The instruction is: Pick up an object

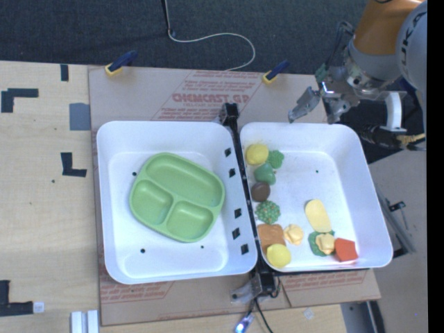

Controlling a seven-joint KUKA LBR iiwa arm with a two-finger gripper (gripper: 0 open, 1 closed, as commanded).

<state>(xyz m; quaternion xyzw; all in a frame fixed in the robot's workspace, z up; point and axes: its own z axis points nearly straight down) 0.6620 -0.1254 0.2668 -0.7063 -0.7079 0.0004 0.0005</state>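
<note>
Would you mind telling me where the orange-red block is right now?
The orange-red block sits in the right bin's near right corner, beside the green-and-yellow toy.

Both bins [350,141] looking like smooth white plastic, slight sheen showing along rims. Green tray [177,197] reading as matt moulded plastic, soft highlights sitting on its dividers. Toy food [267,207] appearing plastic too, some pieces knobbly, yellow ball [257,153] smooth and faintly glossy. Cardboard sheet [201,96] under bins looking matt brown, printed red. Bench [41,186] showing pale wood-grain finish. Backdrop [83,12] looking like dark woven cloth or carpet. Arm [388,26] gleaming, orange band glossy, gripper [318,111] parts looking like dull grey metal.
</note>
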